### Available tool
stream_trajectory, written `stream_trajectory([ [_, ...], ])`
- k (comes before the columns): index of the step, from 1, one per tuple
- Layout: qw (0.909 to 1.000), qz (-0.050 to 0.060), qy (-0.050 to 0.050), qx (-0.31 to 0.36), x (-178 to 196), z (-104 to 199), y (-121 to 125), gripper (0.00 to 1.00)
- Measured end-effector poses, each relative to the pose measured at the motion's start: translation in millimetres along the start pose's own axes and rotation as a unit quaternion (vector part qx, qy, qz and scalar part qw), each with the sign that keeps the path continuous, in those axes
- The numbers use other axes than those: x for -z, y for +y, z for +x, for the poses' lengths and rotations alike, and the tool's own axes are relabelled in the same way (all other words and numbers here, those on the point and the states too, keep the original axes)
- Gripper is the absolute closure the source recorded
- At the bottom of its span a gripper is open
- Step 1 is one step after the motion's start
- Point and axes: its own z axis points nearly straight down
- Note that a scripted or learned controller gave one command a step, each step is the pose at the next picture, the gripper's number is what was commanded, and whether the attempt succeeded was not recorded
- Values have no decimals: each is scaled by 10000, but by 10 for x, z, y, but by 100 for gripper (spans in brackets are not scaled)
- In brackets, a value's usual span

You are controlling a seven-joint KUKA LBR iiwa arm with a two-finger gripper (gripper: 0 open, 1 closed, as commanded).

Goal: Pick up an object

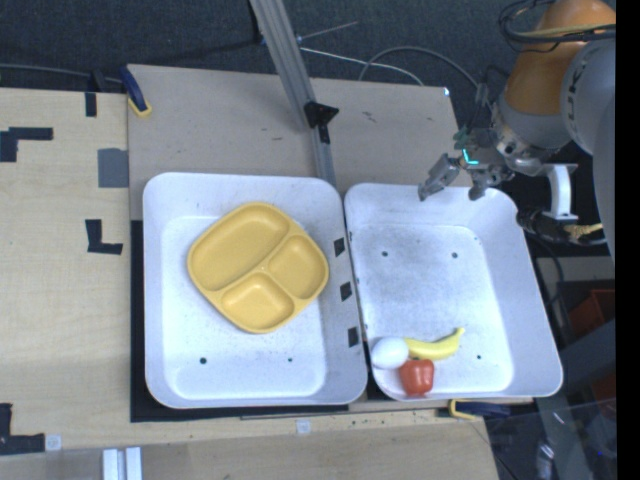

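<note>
Three small objects are clustered at the near edge of the right bin [500, 268], close to its near-left corner: a white egg-shaped object [390, 352], a yellow banana [439, 345] and a red pepper-like item [417, 375]. The egg is seen touching the banana's left end, and the red item lies just beside both, nearest the rim. The exact kind of the red item is hard to make out.

The gripper [454, 180] is held over the far edge of the same bin, well apart from the cluster, with its two fingers spread wide and nothing between them. No object stands between the gripper and the cluster; the bin floor there is bare and speckled grey.

In the left bin [165, 268] a yellow divided plate [257, 266] with three compartments is laid, tilted relative to the bin's edges. A grey metal bar [290, 63] is seen slanting down to the far edge between the bins. The arm [560, 58] is cut off at the right.
</note>
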Motion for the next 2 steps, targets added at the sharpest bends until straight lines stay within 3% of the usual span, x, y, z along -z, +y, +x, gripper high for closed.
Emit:
stream_trajectory([
  [2, 10000, 11, -1, 0, -1211, 135, -26, 0],
])
